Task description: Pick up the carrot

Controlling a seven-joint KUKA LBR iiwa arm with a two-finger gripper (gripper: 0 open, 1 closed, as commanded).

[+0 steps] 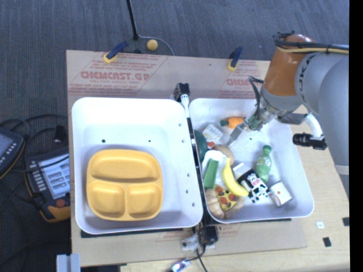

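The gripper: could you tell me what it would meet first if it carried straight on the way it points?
Probably the carrot. The gripper points down and left across the right bin, and the carrot lies just off its tip; depth is unclear.

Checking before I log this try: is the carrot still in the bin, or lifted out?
In the bin. The carrot lies on the right bin's floor near the far wall, just beside the tool.

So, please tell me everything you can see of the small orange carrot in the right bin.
The small orange carrot looks like a smooth plastic toy with a green tip at its left end. It lies flat near the far wall of the right white bin, beside a pale packet. The two-finger gripper is just in front of it; contact is unclear.
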